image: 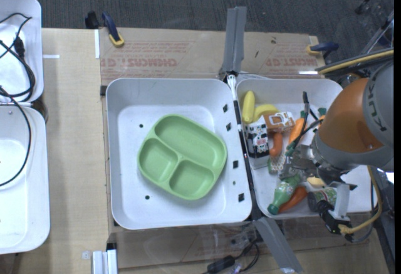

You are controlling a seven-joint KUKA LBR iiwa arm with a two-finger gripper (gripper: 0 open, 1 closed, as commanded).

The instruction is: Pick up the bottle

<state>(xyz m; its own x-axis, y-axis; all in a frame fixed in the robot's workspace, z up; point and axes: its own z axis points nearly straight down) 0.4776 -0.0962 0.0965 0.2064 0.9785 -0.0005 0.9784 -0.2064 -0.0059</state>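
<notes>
A green bottle (pixel 282 195) lies on its side near the front edge of the right bin (pixel 332 88), its cap end pointing to the front left. An orange carrot (pixel 294 199) lies right against it. My gripper (pixel 292 166) hangs just behind and above the bottle, under the arm's orange band (pixel 349 122). The arm's bulk hides the gripper's tip, and I cannot make out whether it touches the bottle.
The right bin also holds yellow bananas (pixel 250 105), a black-and-white carton (pixel 257 138), an orange-and-white box (pixel 280 121) and another carrot (pixel 296 130), all crowded behind the bottle. A green divided plate (pixel 182 157) lies in the left bin (pixel 116 141).
</notes>
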